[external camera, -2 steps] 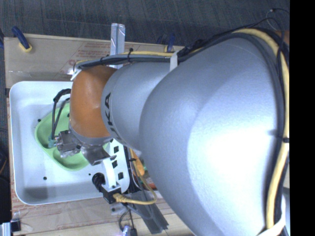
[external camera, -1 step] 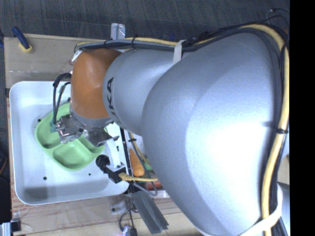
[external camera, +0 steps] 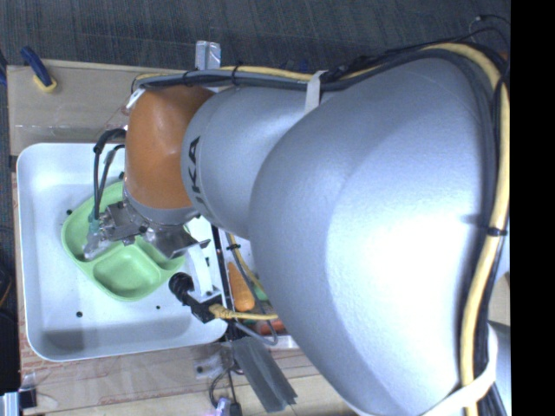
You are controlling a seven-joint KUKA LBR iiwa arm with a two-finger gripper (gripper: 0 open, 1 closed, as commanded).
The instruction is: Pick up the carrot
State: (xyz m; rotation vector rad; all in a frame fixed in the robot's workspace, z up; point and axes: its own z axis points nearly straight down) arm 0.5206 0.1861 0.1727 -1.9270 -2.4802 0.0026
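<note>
- Desk [external camera: 78, 81]: pale wooden top carrying two shallow white bins side by side; a blue-and-yellow item [external camera: 39, 68] is noted at its far left corner.
- Left bin [external camera: 43, 232]: white, mostly bare floor; a green divided dish [external camera: 130, 271] is set toward its right wall, partly covered by the arm.
- Arm [external camera: 364, 224]: grey, with an orange band [external camera: 156, 154] above the wrist; it is reached in from the right and is lowered over the left bin, so that most of the right bin is hidden.
- Pincer [external camera: 97, 237]: positioned over the green dish's far compartment; whether it is spread or pressed together cannot be told, and nothing is seen held.
- Carrot [external camera: 244, 293]: an orange sliver is glimpsed in the right bin, near its left wall, beneath the arm. It is judged not yet picked up, the pincer being placed well apart from it, over the other bin.
</note>
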